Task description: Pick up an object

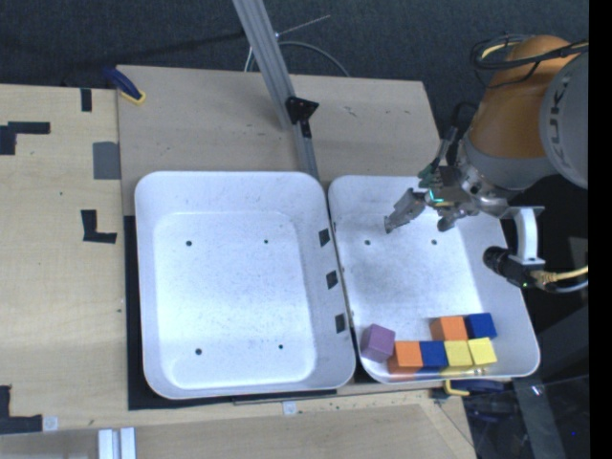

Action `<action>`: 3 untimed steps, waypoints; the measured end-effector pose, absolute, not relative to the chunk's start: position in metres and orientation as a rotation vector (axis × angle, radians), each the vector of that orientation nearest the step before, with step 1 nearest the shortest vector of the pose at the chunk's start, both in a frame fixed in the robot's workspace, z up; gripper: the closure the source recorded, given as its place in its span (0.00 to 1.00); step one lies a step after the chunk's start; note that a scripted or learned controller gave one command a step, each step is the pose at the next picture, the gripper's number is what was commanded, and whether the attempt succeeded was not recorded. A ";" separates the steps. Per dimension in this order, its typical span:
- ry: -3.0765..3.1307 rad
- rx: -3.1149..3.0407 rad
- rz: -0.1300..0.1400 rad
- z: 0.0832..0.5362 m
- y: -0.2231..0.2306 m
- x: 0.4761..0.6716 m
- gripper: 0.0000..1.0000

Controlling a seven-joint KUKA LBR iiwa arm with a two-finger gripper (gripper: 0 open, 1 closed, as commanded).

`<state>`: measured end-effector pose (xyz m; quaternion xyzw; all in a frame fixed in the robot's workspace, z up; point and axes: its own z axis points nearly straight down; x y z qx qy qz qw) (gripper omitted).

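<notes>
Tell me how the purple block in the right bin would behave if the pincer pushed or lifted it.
The purple block looks like a small solid cube, so probably rigid and light. Its flat faces suggest that it would slide rather than roll. It sits against the right bin's near-left wall, beside an orange block, so a push may jam it there.

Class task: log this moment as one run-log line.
gripper: open, above right bin, holding nothing | blocks: clustered at bin's near edge | purple block: leftmost

There are two white bins (234,185) side by side. The right one has seven little blocks: one purple block (379,340), two orange, two blue, two yellow (all bunched in its near corner).
</notes>
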<state>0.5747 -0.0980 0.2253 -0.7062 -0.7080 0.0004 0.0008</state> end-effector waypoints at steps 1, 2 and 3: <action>-2.220 -2.218 0.006 0.189 -0.085 0.572 0.00; -2.222 -2.217 0.003 0.192 -0.061 0.556 0.00; -2.223 -2.213 0.004 0.191 -0.012 0.519 0.00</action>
